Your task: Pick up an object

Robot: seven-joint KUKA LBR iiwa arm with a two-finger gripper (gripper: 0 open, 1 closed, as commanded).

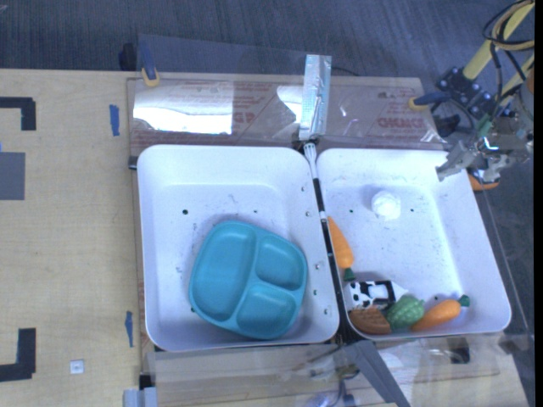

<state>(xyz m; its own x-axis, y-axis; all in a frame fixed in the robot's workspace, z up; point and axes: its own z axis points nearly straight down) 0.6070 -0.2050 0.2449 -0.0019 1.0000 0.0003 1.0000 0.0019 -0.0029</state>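
Note:
The right bin [485, 242] holds a small white round object [385, 203] near its middle back. An orange carrot-like toy [340, 244] lies against the bin's left wall. Along the front wall sit a black-and-white cow toy [370, 293], a brown piece [368, 320], a green toy [405, 310] and a second orange carrot [439, 312]. My gripper [456, 164] hangs over the bin's back right corner, well apart from all of these, and I see nothing in it.
The left bin [161, 227] carries a teal divided plate [248, 278]. A clear panel with a silver tape strip [316, 96] stands behind both bins. Yellow cables [507, 24] trail above the wrist. Wooden bench [59, 227] extends to the left.

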